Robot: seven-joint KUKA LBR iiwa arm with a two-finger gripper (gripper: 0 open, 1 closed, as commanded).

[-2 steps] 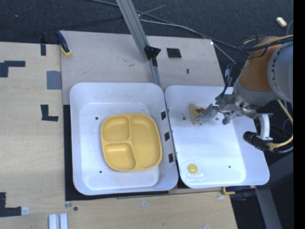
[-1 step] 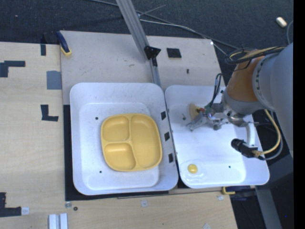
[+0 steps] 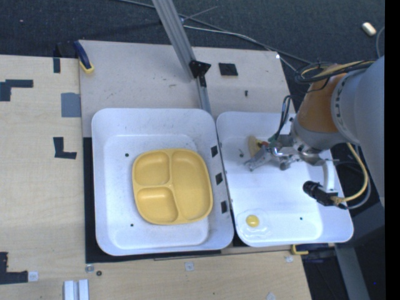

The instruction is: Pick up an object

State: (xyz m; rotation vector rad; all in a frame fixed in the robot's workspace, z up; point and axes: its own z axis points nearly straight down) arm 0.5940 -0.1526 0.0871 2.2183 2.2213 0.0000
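Camera view: grey arm (image 3: 350,105) with orange band reaches in from right, over right bin (image 3: 284,227); left bin (image 3: 112,167) holds yellow divided plate (image 3: 172,186) near its middle, well apart from the gripper; metal pole (image 3: 178,33) slants down to the bench just behind the seam between the bins; gripper (image 3: 253,162) low over right bin's far part, whether jaws are spread or pressed together I cannot tell; pale tan object (image 3: 255,145) just beside the gripper, on its far side, contact unclear; small yellow object (image 3: 252,220) at near edge of right bin, well apart from gripper.
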